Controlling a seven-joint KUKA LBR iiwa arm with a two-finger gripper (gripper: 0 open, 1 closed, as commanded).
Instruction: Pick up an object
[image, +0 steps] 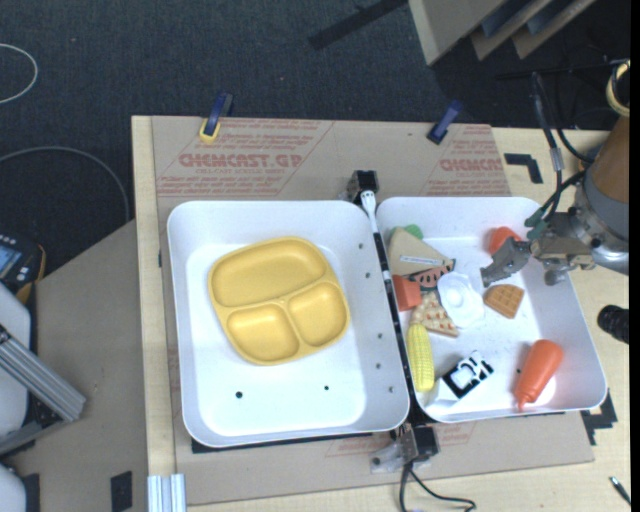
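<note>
Camera view: you're at the approach step, nothing lifted yet. The gripper (527, 262) hangs over the right bin (575, 345), fingers apart with nothing between them, one dark fingertip near the waffle piece (505, 299), just beside the small red item (501, 240). My read: the next move calls for a straight descent onto one piece, then closing. The waffle looks the closest candidate. The carrot (536, 372), corn cob (420, 357), pizza slice (436, 316) and black-and-white block (467, 375) lie further toward the front. Pieces crowd the bin's left side, so stray contact is a risk.

Surface: the left bin (190, 300) holds a yellow divided plate (278, 298); both bins sit on cardboard-covered bench (300, 155), dark carpet (150, 60) behind.
</note>
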